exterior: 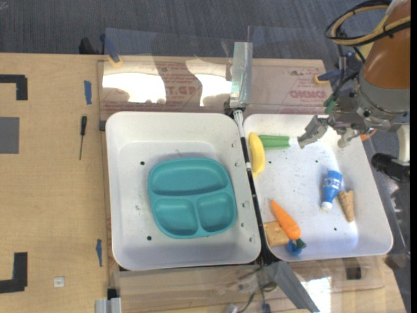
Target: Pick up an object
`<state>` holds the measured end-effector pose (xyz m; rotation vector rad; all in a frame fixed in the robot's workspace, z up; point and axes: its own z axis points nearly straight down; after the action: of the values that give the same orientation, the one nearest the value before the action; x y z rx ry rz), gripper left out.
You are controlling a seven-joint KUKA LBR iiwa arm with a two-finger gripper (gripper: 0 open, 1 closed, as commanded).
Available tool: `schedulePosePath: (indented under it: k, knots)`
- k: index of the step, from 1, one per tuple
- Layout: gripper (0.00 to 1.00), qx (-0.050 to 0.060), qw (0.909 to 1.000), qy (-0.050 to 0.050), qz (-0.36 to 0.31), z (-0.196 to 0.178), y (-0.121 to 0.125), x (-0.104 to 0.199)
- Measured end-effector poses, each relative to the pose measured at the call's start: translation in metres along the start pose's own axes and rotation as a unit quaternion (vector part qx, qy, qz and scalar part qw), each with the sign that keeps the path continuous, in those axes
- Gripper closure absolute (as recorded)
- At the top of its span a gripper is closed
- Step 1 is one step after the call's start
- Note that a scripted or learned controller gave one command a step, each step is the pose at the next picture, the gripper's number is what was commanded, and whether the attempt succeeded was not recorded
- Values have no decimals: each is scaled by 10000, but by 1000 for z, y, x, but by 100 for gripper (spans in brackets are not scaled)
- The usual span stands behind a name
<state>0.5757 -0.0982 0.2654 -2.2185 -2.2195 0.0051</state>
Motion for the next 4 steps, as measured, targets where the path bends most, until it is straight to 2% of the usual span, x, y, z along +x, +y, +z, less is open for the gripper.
schedulePosePath:
  k: [1,2,3,4]
  knots:
    - [0,36,9972,5,749,91,-85,-39]
    - [0,-34,9953,6,969,179,-60,-51]
    - [0,-35,9984,105,549,176,-9,-71]
    - [100,-46,9982,40,590,169,-11,-78]
